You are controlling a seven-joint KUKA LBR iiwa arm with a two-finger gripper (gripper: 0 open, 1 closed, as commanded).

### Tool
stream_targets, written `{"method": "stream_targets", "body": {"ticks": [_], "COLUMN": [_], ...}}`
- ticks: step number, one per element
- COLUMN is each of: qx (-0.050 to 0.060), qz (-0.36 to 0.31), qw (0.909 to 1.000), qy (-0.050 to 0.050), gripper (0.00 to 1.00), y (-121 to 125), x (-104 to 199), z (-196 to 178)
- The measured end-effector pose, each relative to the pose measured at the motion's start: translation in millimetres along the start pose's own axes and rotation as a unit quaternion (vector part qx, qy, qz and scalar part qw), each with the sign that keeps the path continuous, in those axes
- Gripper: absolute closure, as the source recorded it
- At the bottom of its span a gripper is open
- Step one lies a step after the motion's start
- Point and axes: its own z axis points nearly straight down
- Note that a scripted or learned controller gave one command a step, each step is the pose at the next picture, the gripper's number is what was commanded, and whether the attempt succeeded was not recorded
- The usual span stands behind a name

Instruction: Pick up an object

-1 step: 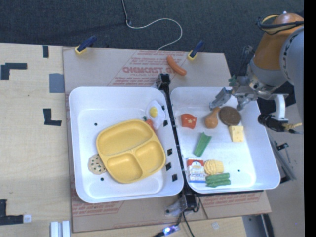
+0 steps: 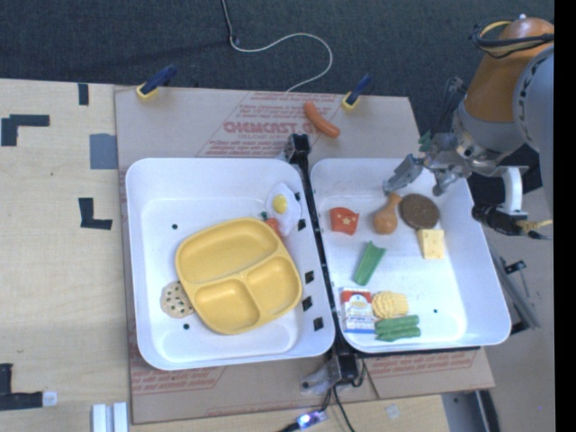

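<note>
- Your likeliest target is the small tan drumstick-shaped toy (image 2: 387, 215), lying on the floor of the right-hand white bin (image 2: 468, 322), touching the left edge of the round brown disc like a burger patty (image 2: 419, 211).
- The two-finger gripper (image 2: 423, 177) hangs just above and behind those two pieces. Its fingers (image 2: 401, 175) are spread apart, one reaching left over the bin floor and the other by the disc, and nothing sits between them.
- So judge the pick as not yet made: every piece rests on the bin floor, and the closing, the lift and the check that something came up are all left to do.
- Just beside the disc, nearer the camera, you have a pale yellow cheese-like wedge (image 2: 433, 243); left of the drumstick sits a small red block (image 2: 343, 220), and below it a green pod-shaped piece (image 2: 368, 264).
- Nearer the front edge of that bin lie a small printed carton (image 2: 357, 311), a yellow corn piece (image 2: 390, 304) and a dark green bean-like piece (image 2: 397, 328), close together.
- The left-hand white bin (image 2: 144, 241) holds a yellow divided plastic plate (image 2: 238, 274), a speckled cookie (image 2: 176, 300) at its left rim, and a fried-egg toy (image 2: 282, 205) near the wall between the bins.
- Behind the bins, an orange sausage-shaped toy (image 2: 322, 120) lies on the cardboard sheet (image 2: 216, 124), well apart from the gripper.
</note>
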Motion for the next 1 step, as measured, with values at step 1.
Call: {"method": "stream_targets", "body": {"ticks": [1], "qx": [0.002], "qz": [-0.001], "qw": [1.0000], "qy": [0.000], "gripper": [0.00], "y": [1.1], "x": [3.7], "z": [63.8]}}
